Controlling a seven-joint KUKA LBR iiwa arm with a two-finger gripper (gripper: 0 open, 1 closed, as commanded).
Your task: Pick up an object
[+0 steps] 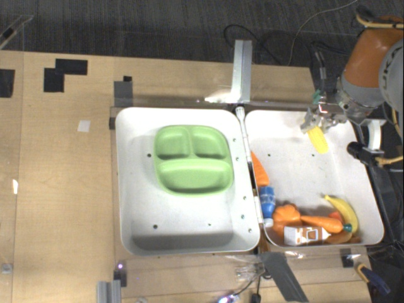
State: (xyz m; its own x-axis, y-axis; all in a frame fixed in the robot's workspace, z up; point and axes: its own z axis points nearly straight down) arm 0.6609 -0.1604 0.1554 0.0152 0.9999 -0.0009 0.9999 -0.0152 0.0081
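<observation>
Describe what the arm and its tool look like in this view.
The arm is grey with a broad orange band above the wrist, rounded and bulky. Its tool is small, metallic silver-grey, with dark fittings around its mount. Thin dark cables run along the bench behind it, and a pale one loops off toward the top right.

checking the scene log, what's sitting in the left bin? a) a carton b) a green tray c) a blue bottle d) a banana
b: the green tray, split into compartments, lies in the left bin, while the banana, bottle and carton lie in the right bin.
</observation>
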